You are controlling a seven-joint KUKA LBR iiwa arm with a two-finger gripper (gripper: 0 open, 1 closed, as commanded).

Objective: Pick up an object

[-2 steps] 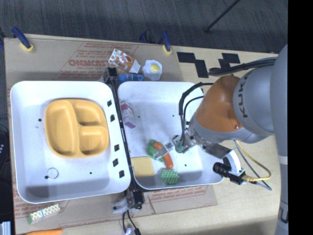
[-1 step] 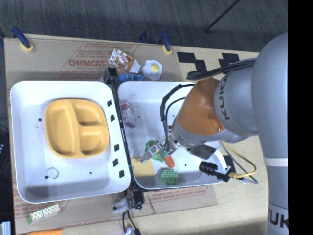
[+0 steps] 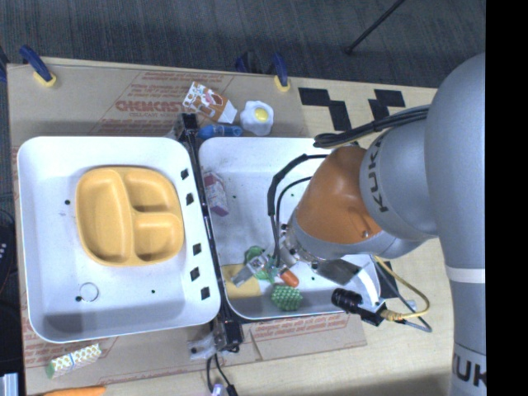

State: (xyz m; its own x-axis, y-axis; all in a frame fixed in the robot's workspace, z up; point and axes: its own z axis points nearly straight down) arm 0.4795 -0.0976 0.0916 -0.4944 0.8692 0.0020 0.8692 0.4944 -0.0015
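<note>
Gripper [image 3: 266,264] sits low in the right bin [image 3: 247,159], amid a green piece [image 3: 288,298], an orange piece [image 3: 289,278] and a yellow piece [image 3: 242,280]; its opening cannot be told. Left bin [image 3: 37,221] holds a yellow divided tray [image 3: 129,214].

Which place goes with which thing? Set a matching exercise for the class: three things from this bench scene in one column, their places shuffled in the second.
Things:
1. yellow divided tray
2. green knobbly object
3. white and yellow round object

Places:
A. on the cardboard beyond the bins
B. in the left bin
C. in the right bin, near its front wall

Pairs: 1-B, 2-C, 3-A
</note>
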